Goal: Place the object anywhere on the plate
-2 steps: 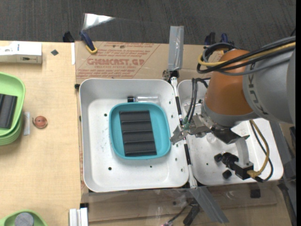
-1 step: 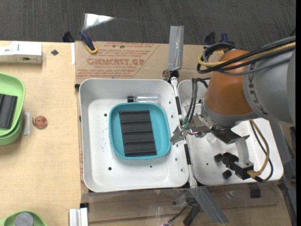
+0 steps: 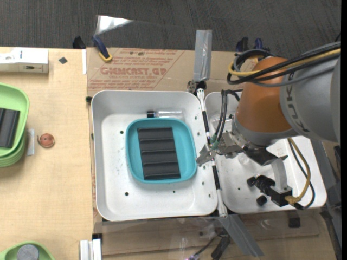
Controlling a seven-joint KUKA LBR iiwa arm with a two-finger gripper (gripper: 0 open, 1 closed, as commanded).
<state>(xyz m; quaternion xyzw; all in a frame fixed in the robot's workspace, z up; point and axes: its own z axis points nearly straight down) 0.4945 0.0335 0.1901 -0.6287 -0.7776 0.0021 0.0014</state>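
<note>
A teal square plate (image 3: pixel 161 149) lies in the middle of the left white bin (image 3: pixel 108 199). A black ridged slab (image 3: pixel 159 152) rests flat on the plate and covers most of its middle. My gripper (image 3: pixel 207 154) hangs at the wall between the two bins, just right of the plate's right edge. The orange wrist band and grey arm above it cover much of the right bin (image 3: pixel 238 196). Nothing can be made out between the gripper's tips.
A small black-and-clear pen-like item (image 3: pixel 160 114) lies in the left bin behind the plate. A cardboard sheet (image 3: pixel 135 66) sits behind the bins. On the wooden bench at left are a green tray (image 3: pixel 13 126) and a small red disc (image 3: pixel 46 140).
</note>
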